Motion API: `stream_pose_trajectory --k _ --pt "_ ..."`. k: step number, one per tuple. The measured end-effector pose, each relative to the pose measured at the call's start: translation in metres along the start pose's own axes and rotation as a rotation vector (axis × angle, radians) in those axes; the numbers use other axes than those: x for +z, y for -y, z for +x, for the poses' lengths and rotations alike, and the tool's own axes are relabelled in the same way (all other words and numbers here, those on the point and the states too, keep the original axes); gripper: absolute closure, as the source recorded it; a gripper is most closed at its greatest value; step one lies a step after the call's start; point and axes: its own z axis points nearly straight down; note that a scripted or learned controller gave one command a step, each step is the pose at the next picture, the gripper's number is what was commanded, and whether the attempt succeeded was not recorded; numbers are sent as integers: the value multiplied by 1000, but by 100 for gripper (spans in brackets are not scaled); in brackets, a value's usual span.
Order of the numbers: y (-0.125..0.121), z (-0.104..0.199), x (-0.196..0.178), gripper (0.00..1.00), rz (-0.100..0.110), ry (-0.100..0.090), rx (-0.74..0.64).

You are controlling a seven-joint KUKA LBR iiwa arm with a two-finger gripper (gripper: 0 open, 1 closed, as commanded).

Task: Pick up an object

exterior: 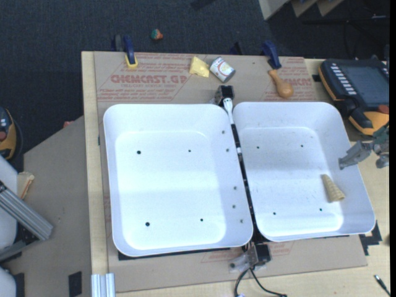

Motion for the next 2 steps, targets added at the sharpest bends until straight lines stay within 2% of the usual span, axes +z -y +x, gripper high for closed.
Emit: stream_pose_trajectory --k 1,2 --pt "5 1 -150 0 -18 7 -2" --pt "5 2 -152 100 -6 4 -3"
